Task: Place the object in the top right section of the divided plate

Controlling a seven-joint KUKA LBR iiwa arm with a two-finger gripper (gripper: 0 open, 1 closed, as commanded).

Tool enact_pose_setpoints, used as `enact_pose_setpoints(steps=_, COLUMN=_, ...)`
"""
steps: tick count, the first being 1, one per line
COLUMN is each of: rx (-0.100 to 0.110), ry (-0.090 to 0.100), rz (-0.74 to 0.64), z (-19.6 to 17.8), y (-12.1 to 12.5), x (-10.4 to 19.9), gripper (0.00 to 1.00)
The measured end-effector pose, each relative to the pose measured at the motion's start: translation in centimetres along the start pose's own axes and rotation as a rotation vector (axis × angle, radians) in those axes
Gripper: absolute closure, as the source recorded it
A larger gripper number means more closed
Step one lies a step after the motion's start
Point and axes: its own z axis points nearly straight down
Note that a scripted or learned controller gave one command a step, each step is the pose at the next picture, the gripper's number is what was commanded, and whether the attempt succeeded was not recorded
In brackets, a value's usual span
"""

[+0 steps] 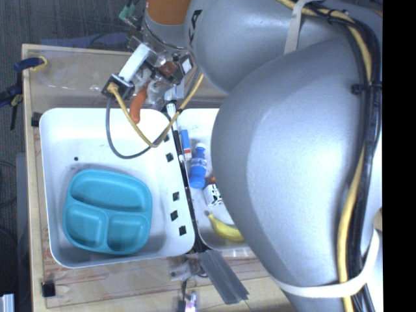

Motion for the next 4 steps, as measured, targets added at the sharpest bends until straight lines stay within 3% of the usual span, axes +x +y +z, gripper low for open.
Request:
enact_pose_setpoints(steps=1, rx=-0.004, ry=0.003, rz=0.306, z=-8.1, y=3.5, x=-4.8, gripper=1.0)
enact_pose_setpoints(steps=2, rx=-0.004, ry=0.003, rz=0.516, z=-12.9, y=8.4, x=-10.2, gripper=1.0)
enact_pose_setpoints(steps=3, rx=0.001, ry=-0.001, rz=0.393, z=-12.9, y=14.8, x=-16.6, gripper=1.0)
enact_pose_setpoints(steps=4, rx=0.003, ry=-0.002, rz=0.213, z=-11.2, y=18.4, x=-24.9, gripper=1.0)
